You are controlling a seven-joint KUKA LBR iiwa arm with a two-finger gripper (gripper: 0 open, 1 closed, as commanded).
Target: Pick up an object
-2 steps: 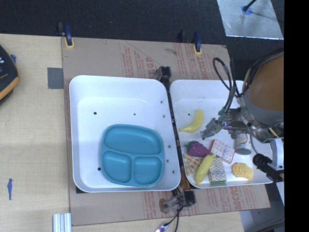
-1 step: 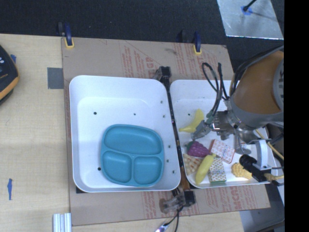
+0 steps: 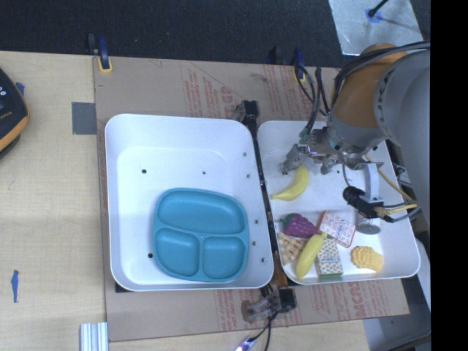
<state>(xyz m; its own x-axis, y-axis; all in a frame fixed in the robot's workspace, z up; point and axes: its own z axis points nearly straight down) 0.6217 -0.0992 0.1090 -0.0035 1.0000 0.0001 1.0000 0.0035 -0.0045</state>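
My gripper (image 3: 308, 165) hangs over the far part of the right bin (image 3: 398, 265), under the grey arm with its orange band (image 3: 362, 97). Its fingers (image 3: 291, 164) stand apart, open, with nothing between them. A yellow banana (image 3: 291, 186) lies just below and to the left of them, its upper tip close to the left finger. Nearer the front of that bin lie purple grapes (image 3: 299, 225), a waffle piece (image 3: 289, 246), a yellow-green fruit (image 3: 310, 253), a pink-and-white card (image 3: 337, 227), a small box (image 3: 329, 257) and a yellow ridged piece (image 3: 366, 257).
The left bin (image 3: 131, 145) holds a blue divided plate (image 3: 199, 234) toward its front. A black cable and plug (image 3: 360, 199) trail from the wrist across the right bin. A yellow-and-black device (image 3: 9, 115) sits at the bench's left edge.
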